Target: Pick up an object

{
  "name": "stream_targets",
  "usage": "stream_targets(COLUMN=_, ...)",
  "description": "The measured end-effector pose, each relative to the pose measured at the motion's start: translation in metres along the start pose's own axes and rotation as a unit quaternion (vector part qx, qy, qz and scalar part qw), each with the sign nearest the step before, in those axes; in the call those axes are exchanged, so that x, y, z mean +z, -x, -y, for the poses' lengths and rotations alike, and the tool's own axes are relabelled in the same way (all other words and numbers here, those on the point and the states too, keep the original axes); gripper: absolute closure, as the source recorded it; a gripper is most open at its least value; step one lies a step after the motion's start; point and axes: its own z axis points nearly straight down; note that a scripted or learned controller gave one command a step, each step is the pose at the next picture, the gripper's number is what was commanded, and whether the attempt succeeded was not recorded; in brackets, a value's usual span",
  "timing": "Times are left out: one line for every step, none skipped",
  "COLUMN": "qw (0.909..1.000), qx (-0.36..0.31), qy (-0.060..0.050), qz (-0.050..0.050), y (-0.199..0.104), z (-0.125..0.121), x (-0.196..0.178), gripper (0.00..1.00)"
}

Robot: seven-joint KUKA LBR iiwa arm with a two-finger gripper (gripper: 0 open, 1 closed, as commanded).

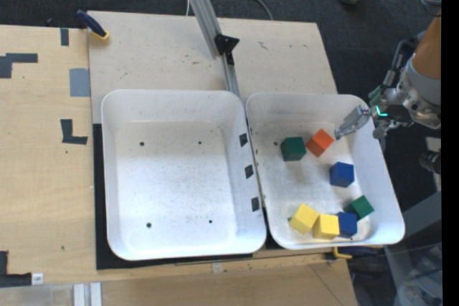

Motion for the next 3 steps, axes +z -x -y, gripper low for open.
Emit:
stream_targets(qw=1.0000, qx=-0.001, qy=0.002, qz=0.001, y=0.000, z=-0.001, x=-0.002, gripper=0.00)
stream_targets(qw=1.0000, qx=0.000, qy=-0.001, qz=0.000, y=-0.006, z=-0.004, x=0.060, gripper=0.00)
stream_targets(qw=1.0000, qx=0.000, qy=-0.001, qz=0.000, y=-0.009, z=0.006, x=0.110, gripper=0.00)
